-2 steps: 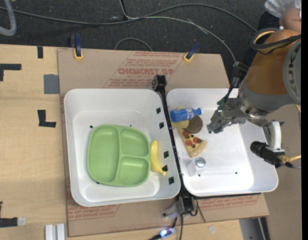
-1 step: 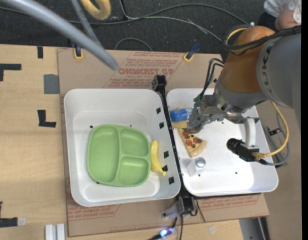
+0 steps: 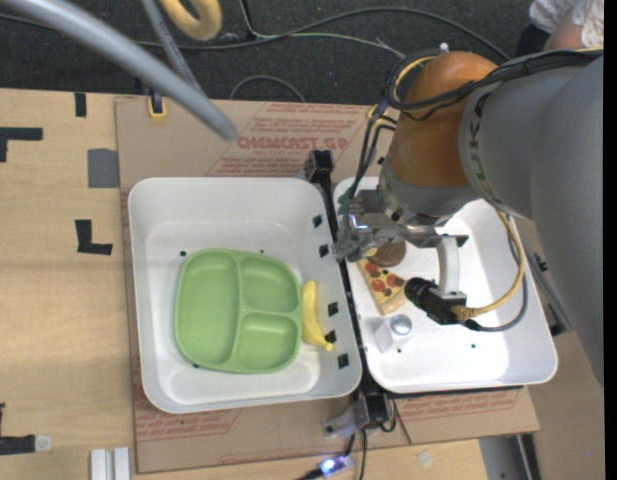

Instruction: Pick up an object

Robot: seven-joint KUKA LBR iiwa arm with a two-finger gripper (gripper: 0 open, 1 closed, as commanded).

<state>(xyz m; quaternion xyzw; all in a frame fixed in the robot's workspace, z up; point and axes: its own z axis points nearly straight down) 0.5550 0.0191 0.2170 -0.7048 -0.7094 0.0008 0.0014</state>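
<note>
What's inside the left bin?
The left bin holds a green tray and a banana at the tray's right edge. Whatever lies under the tray is covered.

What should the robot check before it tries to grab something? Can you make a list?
1. Arm over the right bin: ok, the wrist hangs above its left part.
2. Something to grab close by: ok, a pizza slice toy lies just below the wrist.
3. Fingers open or shut: cannot tell, the wrist hides them.
4. Anything held already: cannot tell.
5. Other choices: ok, a banana lies beside the green plate in the left bin.
</note>
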